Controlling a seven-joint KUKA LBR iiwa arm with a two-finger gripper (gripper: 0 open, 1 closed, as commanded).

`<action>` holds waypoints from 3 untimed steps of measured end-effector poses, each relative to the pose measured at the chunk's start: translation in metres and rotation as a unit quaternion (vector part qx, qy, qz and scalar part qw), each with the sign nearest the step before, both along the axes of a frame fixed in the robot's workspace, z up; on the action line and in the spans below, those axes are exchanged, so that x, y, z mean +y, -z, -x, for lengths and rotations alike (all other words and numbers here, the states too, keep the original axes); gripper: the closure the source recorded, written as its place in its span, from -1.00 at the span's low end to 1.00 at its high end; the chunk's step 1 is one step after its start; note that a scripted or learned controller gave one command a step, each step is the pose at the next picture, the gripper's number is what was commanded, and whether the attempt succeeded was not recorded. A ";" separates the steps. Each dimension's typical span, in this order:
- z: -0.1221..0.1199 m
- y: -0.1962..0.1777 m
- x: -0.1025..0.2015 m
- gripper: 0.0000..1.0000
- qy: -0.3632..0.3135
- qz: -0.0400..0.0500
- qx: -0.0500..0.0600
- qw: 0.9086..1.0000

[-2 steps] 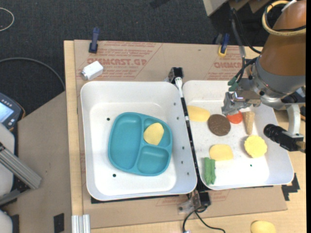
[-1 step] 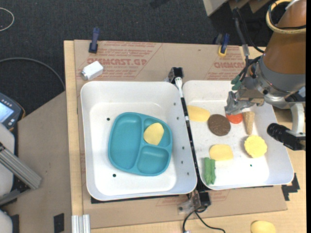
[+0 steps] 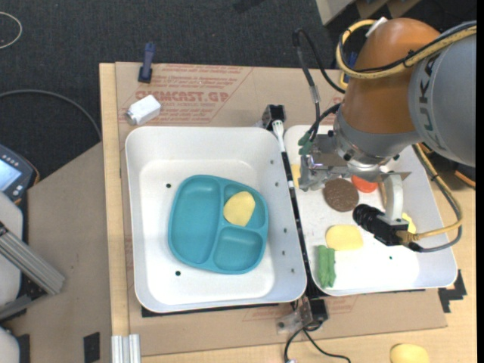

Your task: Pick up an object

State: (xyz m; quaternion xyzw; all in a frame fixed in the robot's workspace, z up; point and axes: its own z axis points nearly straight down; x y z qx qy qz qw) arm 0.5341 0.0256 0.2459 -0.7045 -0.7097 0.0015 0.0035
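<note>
My gripper [image 3: 327,166] hangs under the big orange wrist over the back of the right bin [image 3: 435,267], mostly hidden by the arm. Just in front of it lies a brown round disc [image 3: 341,195], partly under the gripper body. A red-orange piece [image 3: 364,181] peeks out beside it beneath the wrist. Nearer the front lie a yellow lump [image 3: 345,237] and a green strip [image 3: 325,265]. In the left bin [image 3: 144,203], a teal divided plate [image 3: 198,221] carries a yellow chip-like piece [image 3: 240,208] in its upper right compartment.
A black connector with a yellow cable [image 3: 378,224] hangs from the arm over the right bin. A white block [image 3: 144,110] and a blue clip [image 3: 146,62] rest on the cardboard behind the left bin. A yellow object [image 3: 407,352] sits off the bench at the front right.
</note>
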 end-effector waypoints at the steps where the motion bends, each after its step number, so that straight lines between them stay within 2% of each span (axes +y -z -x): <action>1: -0.044 -0.166 -0.012 1.00 0.003 0.002 -0.015 1.000; 2: -0.026 -0.066 0.072 1.00 0.000 0.001 0.001 1.000; 3: -0.008 -0.075 0.117 1.00 0.001 0.001 -0.002 1.000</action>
